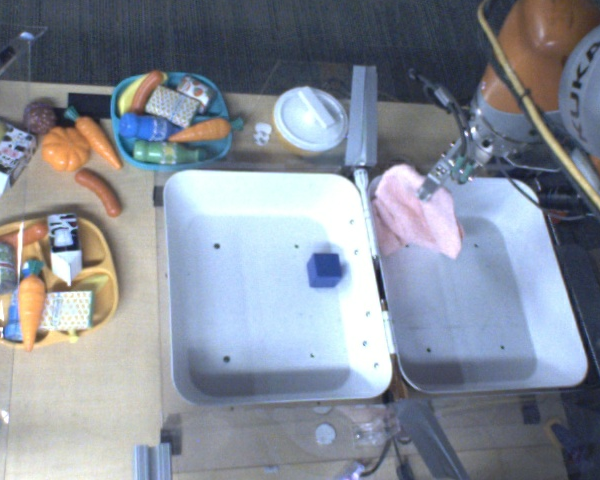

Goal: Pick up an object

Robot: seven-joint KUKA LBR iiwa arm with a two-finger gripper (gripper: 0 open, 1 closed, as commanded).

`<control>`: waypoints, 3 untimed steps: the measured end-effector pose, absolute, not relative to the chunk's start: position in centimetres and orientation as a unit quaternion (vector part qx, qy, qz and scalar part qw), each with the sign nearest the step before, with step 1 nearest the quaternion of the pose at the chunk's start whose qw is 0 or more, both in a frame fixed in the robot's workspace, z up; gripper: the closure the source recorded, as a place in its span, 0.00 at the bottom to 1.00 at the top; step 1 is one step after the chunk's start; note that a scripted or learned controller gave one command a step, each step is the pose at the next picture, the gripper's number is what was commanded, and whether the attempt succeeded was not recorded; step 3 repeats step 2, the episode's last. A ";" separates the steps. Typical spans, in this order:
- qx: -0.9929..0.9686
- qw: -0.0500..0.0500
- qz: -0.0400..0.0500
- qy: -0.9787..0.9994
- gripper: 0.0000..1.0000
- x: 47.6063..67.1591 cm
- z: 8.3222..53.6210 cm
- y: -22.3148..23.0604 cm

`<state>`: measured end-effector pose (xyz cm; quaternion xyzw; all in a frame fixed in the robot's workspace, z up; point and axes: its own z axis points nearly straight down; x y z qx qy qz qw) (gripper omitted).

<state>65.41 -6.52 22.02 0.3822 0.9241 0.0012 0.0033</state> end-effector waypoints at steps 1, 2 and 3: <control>0.401 0.003 0.001 0.916 1.00 65.3 19.5 -9.3; 0.493 0.002 0.001 0.870 1.00 64.7 18.6 -3.8; 0.493 0.002 0.001 0.870 1.00 64.7 18.6 -3.8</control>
